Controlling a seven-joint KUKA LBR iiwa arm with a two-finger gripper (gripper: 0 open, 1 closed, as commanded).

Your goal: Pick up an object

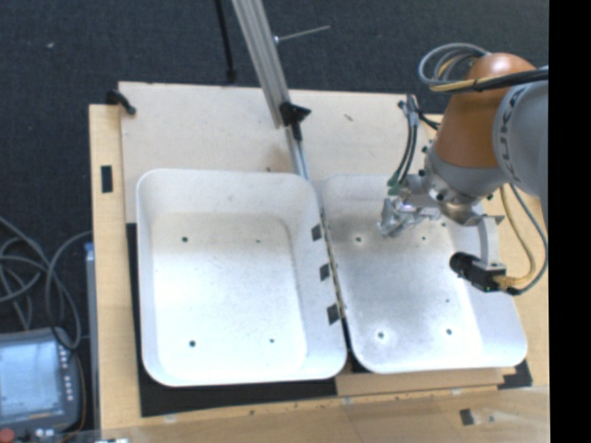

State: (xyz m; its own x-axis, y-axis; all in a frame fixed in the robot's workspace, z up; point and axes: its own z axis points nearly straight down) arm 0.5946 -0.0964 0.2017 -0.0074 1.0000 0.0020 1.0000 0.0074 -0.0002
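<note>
Nearest the camera, the front rims of the left bin (166, 363) and the right bin (503, 344) meet along a central seam marked by small dark clips (325, 272); both floors read as speckled white with a few dark dots, and no loose object for picking can be made out on either, so where the task's object lies cannot be told from this view. In the middle ground a small black fitting (477, 271) on a yellow cable hangs over the right bin's outer side. Farther back, the gripper (399, 216) sits low over the rear part of the right bin, below the orange-banded wrist (476, 109); whether it is wide, narrow or holding anything cannot be told, as it appears only as a small metallic cluster. Beyond, an aluminium mast (261, 49) rises from the bench (212, 127). Judgement: a sound attempt would first locate a target, then descend vertically, clear of the bin wall and seam.
</note>
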